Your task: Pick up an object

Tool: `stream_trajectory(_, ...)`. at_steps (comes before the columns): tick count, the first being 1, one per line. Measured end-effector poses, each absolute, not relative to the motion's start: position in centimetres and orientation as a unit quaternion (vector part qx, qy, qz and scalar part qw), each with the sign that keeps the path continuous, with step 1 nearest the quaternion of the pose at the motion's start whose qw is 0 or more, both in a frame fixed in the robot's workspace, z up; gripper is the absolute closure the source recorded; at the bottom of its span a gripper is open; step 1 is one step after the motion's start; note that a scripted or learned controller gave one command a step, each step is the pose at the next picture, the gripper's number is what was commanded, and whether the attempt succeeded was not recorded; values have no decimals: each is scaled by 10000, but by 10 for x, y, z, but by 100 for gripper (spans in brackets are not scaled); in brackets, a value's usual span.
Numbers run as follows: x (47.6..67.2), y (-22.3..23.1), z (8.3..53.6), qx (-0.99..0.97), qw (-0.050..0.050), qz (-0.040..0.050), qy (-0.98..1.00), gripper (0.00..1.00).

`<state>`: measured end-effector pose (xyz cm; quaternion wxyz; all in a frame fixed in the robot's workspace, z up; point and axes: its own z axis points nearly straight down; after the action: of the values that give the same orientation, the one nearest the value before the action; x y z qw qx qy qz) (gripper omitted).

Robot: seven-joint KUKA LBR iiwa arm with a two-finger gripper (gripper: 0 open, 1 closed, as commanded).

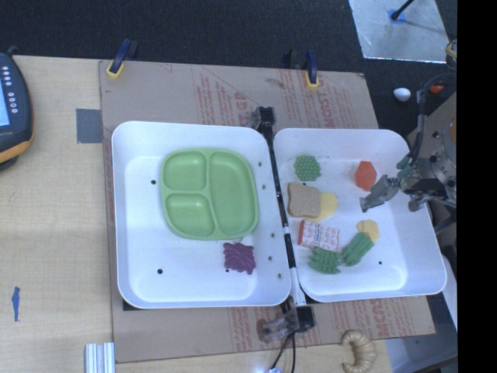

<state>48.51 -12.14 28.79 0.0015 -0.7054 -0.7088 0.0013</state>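
The pincer (396, 192) hovers over the right white bin (404, 274), its fingers spread apart and holding nothing, just right of the orange-red block (366, 174) lying on the bin floor.

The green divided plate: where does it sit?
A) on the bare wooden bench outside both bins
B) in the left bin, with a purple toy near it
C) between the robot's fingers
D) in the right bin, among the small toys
B: the green divided plate lies flat in the left bin, and the purple toy lies just below it in the camera view.
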Motion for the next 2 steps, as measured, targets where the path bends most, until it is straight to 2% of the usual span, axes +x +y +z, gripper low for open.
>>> stream_trajectory(1,506,-162,204,-7062,36,39,-7080,0)
stream_trajectory(2,505,-188,101,-7060,52,38,-7082,0)
